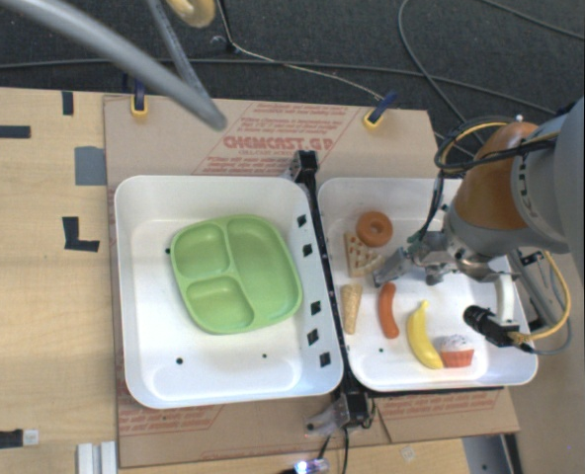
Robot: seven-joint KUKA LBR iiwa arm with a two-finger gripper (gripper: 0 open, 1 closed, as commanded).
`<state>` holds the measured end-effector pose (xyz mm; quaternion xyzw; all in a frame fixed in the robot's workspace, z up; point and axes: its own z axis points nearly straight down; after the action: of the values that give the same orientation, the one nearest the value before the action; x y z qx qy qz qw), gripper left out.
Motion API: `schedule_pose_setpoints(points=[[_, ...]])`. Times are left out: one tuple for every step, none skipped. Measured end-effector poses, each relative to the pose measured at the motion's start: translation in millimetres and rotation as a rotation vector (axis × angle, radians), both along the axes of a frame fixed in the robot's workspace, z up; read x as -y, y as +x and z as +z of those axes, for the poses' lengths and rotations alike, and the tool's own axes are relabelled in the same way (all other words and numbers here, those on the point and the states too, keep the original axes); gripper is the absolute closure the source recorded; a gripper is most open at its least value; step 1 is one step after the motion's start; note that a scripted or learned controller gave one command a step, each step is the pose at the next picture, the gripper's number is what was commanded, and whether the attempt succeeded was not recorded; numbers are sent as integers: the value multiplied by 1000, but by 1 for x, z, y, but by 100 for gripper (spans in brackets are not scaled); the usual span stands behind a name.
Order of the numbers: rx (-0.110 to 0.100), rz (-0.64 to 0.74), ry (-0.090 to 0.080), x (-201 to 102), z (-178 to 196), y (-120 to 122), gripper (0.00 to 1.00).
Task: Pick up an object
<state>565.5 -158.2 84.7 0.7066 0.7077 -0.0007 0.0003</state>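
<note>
Candidate targets sat in the right white bin (530,371). An orange-red sausage-shaped toy (388,311) lay at about 6 o'clock of the gripper (396,268), just below it. A brown ring-shaped donut toy (375,228) sat at the gripper's 11 o'clock, a waffle-textured tan piece (358,253) at 9, a pale cone-shaped piece (352,307) at 7. A yellow plastic banana (423,336) and a small red-and-white block (457,352) lay at 5 o'clock, touching or nearly so. The gripper hovered low over the gap between waffle piece and sausage; finger spread was too blurred to read, and nothing visibly sat between them. Likely the arm was lined up for a descent on the sausage, the nearest item. The toys were crowded, so a neighbour could get nudged. The left white bin (134,265) at 9 o'clock held a green sectioned plastic plate (235,273), well apart.
</note>
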Motion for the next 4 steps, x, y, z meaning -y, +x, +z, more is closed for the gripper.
schedule_pose_setpoints(points=[[5,0,-3,1,12,1,100],[4,-1,0,6,62,10,100],[5,0,0,2,113,21,100],[3,0,1,2,140,22,100]])
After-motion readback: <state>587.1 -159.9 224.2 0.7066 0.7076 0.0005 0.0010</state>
